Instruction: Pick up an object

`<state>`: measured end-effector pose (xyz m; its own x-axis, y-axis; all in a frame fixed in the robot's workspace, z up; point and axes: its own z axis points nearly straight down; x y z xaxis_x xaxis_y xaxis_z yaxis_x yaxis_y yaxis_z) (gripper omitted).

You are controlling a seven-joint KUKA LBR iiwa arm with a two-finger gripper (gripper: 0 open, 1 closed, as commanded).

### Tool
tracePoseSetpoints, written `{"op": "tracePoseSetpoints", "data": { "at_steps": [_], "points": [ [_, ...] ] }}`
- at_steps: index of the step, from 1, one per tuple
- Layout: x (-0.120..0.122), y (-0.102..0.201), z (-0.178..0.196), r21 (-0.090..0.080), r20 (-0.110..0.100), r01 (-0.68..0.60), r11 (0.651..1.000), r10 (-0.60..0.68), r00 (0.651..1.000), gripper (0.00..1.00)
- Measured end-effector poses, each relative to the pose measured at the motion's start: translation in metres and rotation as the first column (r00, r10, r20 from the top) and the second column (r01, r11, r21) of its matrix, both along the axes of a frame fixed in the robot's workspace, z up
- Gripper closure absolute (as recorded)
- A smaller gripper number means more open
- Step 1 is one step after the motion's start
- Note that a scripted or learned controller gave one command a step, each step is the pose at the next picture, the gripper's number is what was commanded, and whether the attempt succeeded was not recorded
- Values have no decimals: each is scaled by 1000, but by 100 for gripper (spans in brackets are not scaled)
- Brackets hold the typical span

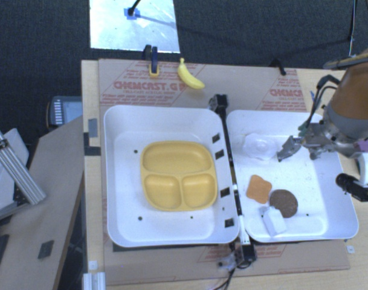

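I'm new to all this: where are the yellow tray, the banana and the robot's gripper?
yellow tray [177,175], camera view, its middle ridge.
banana [190,76], camera view, mid-body.
gripper [290,148], camera view, between fingertips.

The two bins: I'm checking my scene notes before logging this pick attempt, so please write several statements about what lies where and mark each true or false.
1. The yellow divided tray lies in the left bin. True.
2. The banana lies in the right bin. False: it lies on the cardboard behind the bins.
3. The end effector is above the right bin. True.
4. The orange piece is between the end effector's fingers. False: it lies on the bin floor, apart from them.
5. The brown round piece lies beside the orange piece. True.
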<state>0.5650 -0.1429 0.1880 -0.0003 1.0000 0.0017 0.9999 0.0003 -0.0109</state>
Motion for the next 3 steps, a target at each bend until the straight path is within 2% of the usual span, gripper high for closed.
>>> {"op": "tracePoseSetpoints", "data": {
  "at_steps": [1,3],
  "points": [
    [3,0,6,-2,12,-3,1000,3,1000,0],
    [5,-5,-105,-1,10,-1,1000,1,1000,0]
  ]
}}
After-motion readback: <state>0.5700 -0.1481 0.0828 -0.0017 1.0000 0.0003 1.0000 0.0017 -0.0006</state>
